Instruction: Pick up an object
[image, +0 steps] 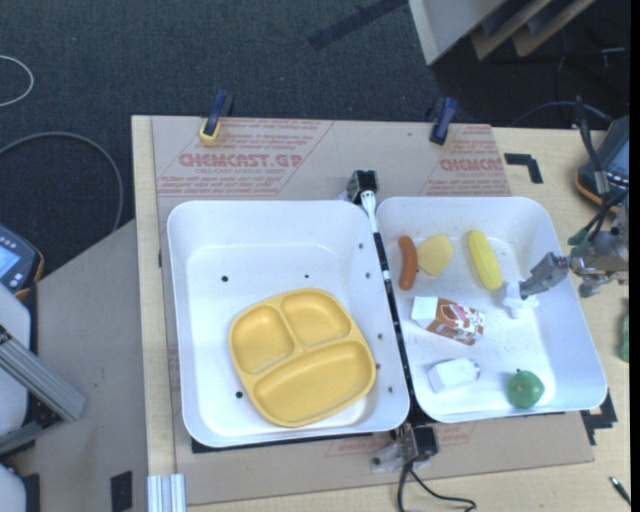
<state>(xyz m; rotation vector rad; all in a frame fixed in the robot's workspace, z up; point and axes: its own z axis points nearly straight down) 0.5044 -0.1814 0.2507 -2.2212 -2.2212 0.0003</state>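
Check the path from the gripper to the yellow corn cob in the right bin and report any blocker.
Nothing visible blocks it. The gripper sits low over the right white bin, just right of the yellow corn cob, with bare bin floor between them. The milk carton and green apple lie nearer the camera, off that line.

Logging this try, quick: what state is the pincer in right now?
Pincer: low over the right bin, near the corn; open or closed cannot be told, and nothing is seen held.
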